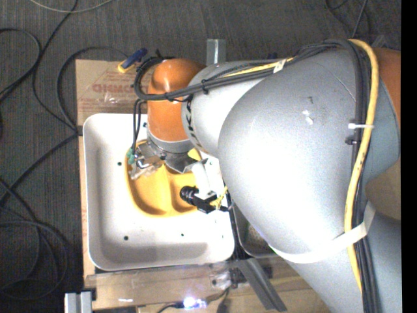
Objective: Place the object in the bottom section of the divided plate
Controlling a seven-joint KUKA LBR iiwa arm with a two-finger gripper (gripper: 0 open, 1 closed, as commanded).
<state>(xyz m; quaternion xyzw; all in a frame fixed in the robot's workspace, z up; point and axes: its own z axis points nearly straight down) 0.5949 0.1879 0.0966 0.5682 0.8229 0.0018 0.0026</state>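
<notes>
A yellow divided plate (pixel 151 194) lies in the left white bin (pixel 104 194), mostly covered by the arm. My gripper (pixel 142 163) hangs over the plate's upper left part, under the orange band of the wrist. Something small and greenish shows at the gripper's tip, but I cannot make out what it is or whether it is held. A black fitting on the wrist sits over the plate's right side.
The grey arm (pixel 293 142) spans the right half of the view and hides the right bin. A brown cardboard sheet (pixel 107 87) lies behind the left bin, with a blue and yellow item (pixel 132 59) on it. Cables run over the dark floor.
</notes>
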